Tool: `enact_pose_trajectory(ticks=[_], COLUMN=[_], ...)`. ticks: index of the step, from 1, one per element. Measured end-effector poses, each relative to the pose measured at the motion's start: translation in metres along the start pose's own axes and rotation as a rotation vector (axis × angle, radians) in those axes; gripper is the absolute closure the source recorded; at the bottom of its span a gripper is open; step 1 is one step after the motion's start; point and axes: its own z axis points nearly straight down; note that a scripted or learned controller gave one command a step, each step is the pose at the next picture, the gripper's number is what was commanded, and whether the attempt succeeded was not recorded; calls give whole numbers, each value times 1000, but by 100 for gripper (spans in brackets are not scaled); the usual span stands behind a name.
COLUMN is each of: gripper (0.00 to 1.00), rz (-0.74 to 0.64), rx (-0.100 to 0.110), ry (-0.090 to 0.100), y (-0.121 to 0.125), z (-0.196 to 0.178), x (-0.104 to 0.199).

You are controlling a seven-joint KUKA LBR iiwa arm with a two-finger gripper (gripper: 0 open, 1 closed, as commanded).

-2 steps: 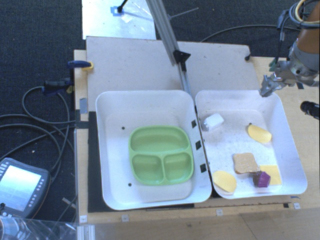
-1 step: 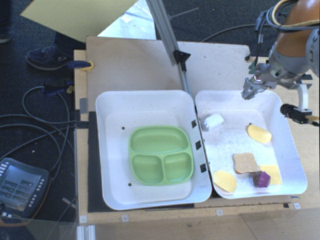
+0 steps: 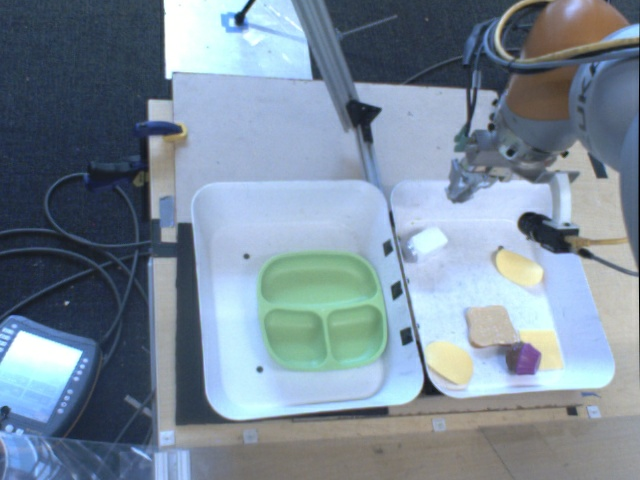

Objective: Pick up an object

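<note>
arm (image 3: pixel 600 98): grey casing, rounded links
band: glossy orange dome above the wrist
cables: black and yellow, looped over the orange band
wrist: grey metal block with dark fittings
gripper (image 3: pixel 462 185): small, silver-grey, tapering
side mount: white bracket carrying a black cylinder

The pincer (image 3: pixel 462 190) hovers above the right bin (image 3: pixel 590 308), near a white block (image 3: pixel 428 241).

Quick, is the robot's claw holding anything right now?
End effector: cannot be told whether open or closed. It hangs over the far edge of the right bin, nothing seen in it; the white block lies below in the bin.
</note>
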Motion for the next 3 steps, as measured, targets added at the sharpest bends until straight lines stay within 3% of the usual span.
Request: enact_pose_trajectory(ticks=[3], gripper=[100], rz=[-1], rx=[0], ry=[2], y=[-30], z=[-20], x=[166])
